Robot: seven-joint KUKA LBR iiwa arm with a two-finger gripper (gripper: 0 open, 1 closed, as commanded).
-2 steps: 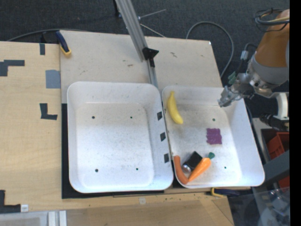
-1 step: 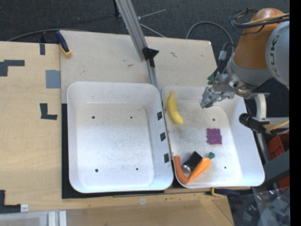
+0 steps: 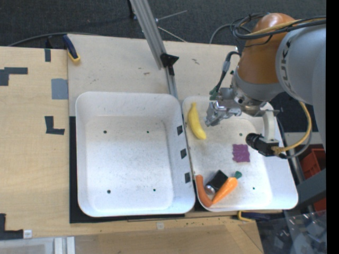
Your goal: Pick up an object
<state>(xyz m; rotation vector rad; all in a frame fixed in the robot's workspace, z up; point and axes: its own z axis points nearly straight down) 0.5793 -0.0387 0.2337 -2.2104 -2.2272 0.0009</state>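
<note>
The arm [image 3: 283,52] reaches in from the right and hangs over the upper part of the right bin [image 3: 283,194], its orange band above the wrist. The left bin [image 3: 127,152] lies just beside it.

The gripper [image 3: 214,115] sits low over the right bin's upper left area, just beside the top end of the banana [image 3: 196,121]. Whether its fingers are spread or closed cannot be told from this slant, and nothing is seen between them.

The banana is the nearest candidate and the largest object. It lies along the bin's left wall, curved, and looks like a light, stiff plastic toy with a smooth skin that could slip. A hold across its middle, where it is thickest and the curve is even, seems the safest; the wall close on its left leaves little room for a finger there.

The two carrots [image 3: 225,189] lie near the bin's front edge, one along the rounded corner, one tilted against a small black block [image 3: 216,180]. They taper, so a grip near the thick end would likely hold better.

The purple piece [image 3: 241,152] lies flat in the middle of the bin, apart from the rest. It looks thin and possibly soft, hard to pinch from above.
</note>
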